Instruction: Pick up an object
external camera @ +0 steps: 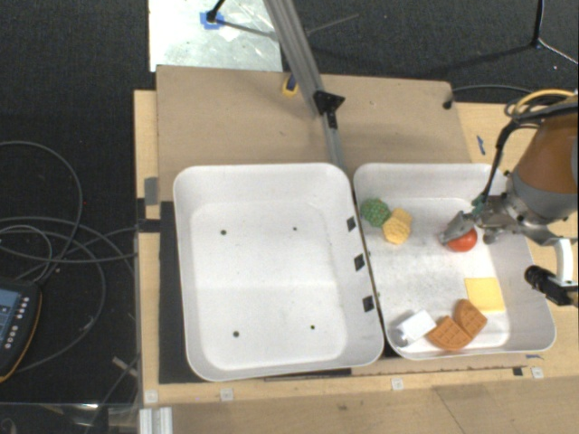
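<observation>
Here the metal pincer (455, 233) touches a round, glossy red object (463, 240); grip state unclear.

floor: dark carpet (63, 80) | cables (54, 233) left | bench: tan board (235, 116)

Grey tripod leg (298, 48) over brown bench (226, 116), black cables (54, 233) on dark floor, pendant (16, 319) at left

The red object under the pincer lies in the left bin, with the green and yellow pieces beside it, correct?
Not quite. The camera view shows the red object in the right bin, not the left. The rest stands: the pincer is over it, and the green piece and yellow piece lie nearby.
</observation>
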`<state>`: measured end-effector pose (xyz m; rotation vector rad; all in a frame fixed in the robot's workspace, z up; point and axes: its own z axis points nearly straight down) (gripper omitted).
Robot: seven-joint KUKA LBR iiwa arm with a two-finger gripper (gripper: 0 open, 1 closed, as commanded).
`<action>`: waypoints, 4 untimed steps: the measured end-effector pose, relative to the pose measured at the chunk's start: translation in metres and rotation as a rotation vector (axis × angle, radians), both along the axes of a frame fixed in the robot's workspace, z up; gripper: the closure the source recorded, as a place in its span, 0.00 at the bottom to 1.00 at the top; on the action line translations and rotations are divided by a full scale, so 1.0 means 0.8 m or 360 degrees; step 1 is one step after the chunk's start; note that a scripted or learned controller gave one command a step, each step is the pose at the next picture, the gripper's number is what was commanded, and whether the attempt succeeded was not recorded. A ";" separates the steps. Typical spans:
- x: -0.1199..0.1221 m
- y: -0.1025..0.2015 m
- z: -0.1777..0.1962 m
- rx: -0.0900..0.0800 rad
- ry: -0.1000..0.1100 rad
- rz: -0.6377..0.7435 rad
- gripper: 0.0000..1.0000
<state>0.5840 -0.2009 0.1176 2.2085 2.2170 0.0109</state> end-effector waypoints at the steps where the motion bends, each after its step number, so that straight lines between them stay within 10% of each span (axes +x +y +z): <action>1: -0.003 0.000 0.007 0.0004 0.0012 -0.0003 1.00; 3: -0.003 0.011 0.139 0.0002 0.0009 0.0004 1.00; 4: -0.005 0.091 0.140 0.0010 0.0019 0.0012 1.00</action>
